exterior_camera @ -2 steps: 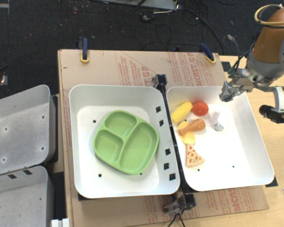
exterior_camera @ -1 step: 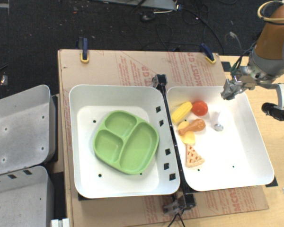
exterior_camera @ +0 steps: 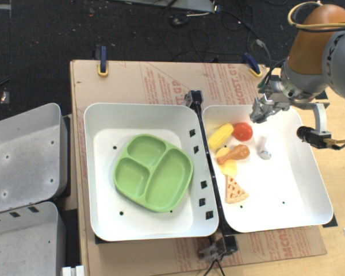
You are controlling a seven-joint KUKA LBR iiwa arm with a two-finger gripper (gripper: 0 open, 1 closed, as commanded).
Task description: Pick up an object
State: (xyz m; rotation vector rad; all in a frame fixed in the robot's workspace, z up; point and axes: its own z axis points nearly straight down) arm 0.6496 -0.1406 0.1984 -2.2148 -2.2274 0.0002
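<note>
Gripper (exterior_camera: 259,117) poised over the back of the right bin (exterior_camera: 287,211), near its far rim, hanging from the grey arm (exterior_camera: 310,68) with the orange band that reaches in from the right. Fingers too dark and small against the wrist to read; open or closed, cannot tell, and nothing seen between them.

Nearest toy: a red tomato (exterior_camera: 243,131), just below and to the left of the gripper, apart from it. Touching the tomato's left side, a yellow corn cob (exterior_camera: 221,135), lying at a slant close to the bin's left wall. Below those, a tan chicken drumstick (exterior_camera: 233,153), with a small yellow piece (exterior_camera: 229,167) just beneath it (kind not clear). Further toward the front, a pizza slice (exterior_camera: 235,190), orange-red, point toward the back. A small grey object (exterior_camera: 264,152) alone to the right of the drumstick, almost straight below the gripper.

All toys bunched along the left half of the right bin, none stacked over another, so nothing lying across the tomato from above.

In the left bin (exterior_camera: 103,211), a green divided plate (exterior_camera: 153,172) with three compartments, turned at an angle. Both bins on a cardboard sheet (exterior_camera: 155,82), with a yellow-handled clamp (exterior_camera: 103,62) at its far edge and black clips (exterior_camera: 194,98) between the bins.
</note>
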